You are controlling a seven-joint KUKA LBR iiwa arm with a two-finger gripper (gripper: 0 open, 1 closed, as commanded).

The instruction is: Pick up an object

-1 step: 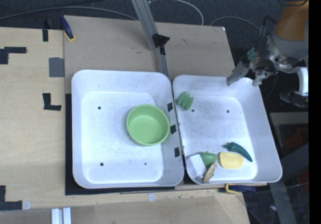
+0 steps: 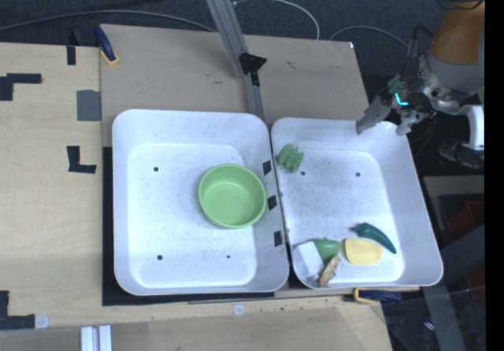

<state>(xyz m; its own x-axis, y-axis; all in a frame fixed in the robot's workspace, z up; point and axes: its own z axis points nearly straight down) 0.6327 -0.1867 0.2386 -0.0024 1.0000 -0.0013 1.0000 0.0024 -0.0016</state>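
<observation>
Item 1: gripper (image 2: pixel 387 115), carried on the grey arm with the orange band, is held above the far right corner of the right bin (image 2: pixel 409 184). Two fingers are seen spread apart with nothing between them; the pincer is judged wide and empty, a stance suited to an approach not yet begun.

Item 2: green bowl (image 2: pixel 232 196), upright, is set near the middle of the left bin (image 2: pixel 134 184), toward its right wall. No other object is seen beside it.

Item 3: small green knobbly piece (image 2: pixel 290 157), placed alone near the far left corner of the right bin.

Item 4: a cluster along the near edge of the right bin: a green rounded piece (image 2: pixel 327 248), a yellow piece (image 2: pixel 362 252), a dark green pepper-like piece (image 2: pixel 376 236) and a thin tan piece (image 2: pixel 327 269), lying close or touching. Crowding is judged to make a clean grasp harder there; the lone knobbly piece is judged the easier candidate.
</observation>
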